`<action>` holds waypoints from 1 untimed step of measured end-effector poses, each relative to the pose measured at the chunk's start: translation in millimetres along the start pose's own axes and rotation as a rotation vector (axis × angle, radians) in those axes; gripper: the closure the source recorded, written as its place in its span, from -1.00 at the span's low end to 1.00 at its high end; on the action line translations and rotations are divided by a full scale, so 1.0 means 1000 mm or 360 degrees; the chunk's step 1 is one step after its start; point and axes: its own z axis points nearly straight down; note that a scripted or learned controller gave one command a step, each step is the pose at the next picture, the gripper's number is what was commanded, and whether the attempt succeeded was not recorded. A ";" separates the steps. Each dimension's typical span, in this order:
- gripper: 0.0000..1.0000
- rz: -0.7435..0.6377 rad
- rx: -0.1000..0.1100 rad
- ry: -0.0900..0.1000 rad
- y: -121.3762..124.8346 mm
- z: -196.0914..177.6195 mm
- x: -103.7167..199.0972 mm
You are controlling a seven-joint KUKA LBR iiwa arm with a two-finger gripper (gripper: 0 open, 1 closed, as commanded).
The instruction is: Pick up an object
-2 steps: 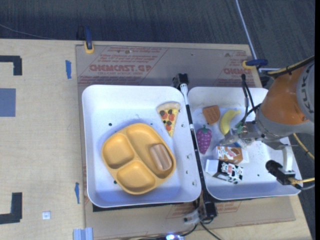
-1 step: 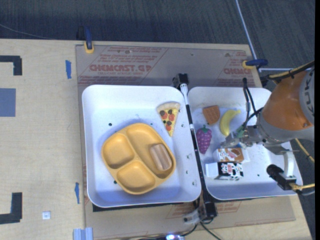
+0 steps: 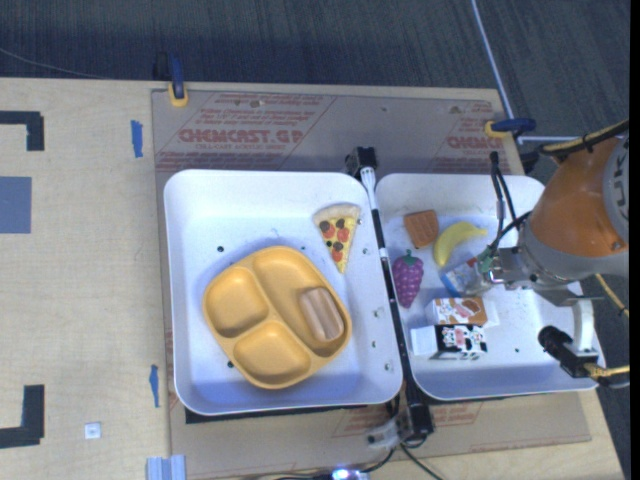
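Two white bins [image 3: 190, 268], wood bench [image 3: 80, 288], blue carpet [image 3: 300, 18].

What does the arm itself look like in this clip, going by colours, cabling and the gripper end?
The arm comes in from the right: a rounded orange band above a grey wrist section. Black cables run along it, over the right bin's far edge. The gripper end is small, dark and blurred, with greenish and bluish flecks. No markings or lettering can be made out on it.

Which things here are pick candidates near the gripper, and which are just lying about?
In play: gripper, banana, milk carton, grapes, orange block, all in the right bin.

Lying about: yellow tray, hot dog, pizza slice, in the left bin.
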 end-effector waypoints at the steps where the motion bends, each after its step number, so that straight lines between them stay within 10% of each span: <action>1: 1.00 -0.0005 0.0092 0.0047 0.081 -0.072 0.053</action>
